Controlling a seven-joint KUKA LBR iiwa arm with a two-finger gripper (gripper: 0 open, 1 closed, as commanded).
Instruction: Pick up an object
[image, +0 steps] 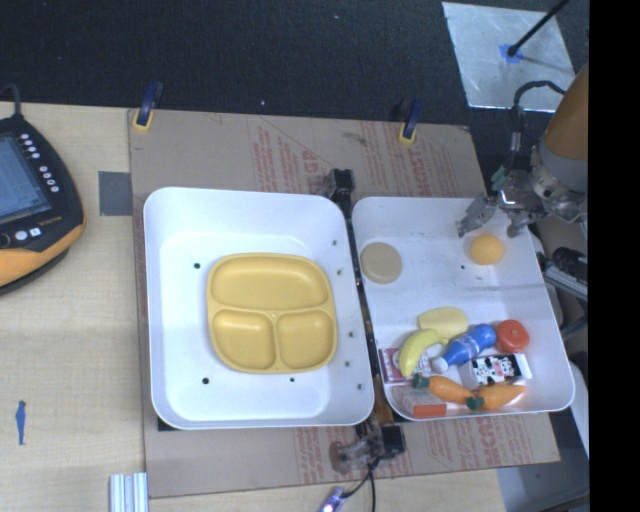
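Carrot (462, 391) and its neighbours, a banana (416, 350), a blue bottle (468, 347) and a red tomato (511, 335), crowd the near edge of the right bin (420, 225). Left bin (170, 300) holds a yellow divided plate (272, 310). Task judged barely begun: nothing lifted, nothing between the fingers. End effector (495, 215) sits at the far right corner of the right bin, fingers spread. Likely target, a small yellow ball (486, 249), rests on the bin floor just below the fingertips, apart from them. Remaining: descend, close, lift.
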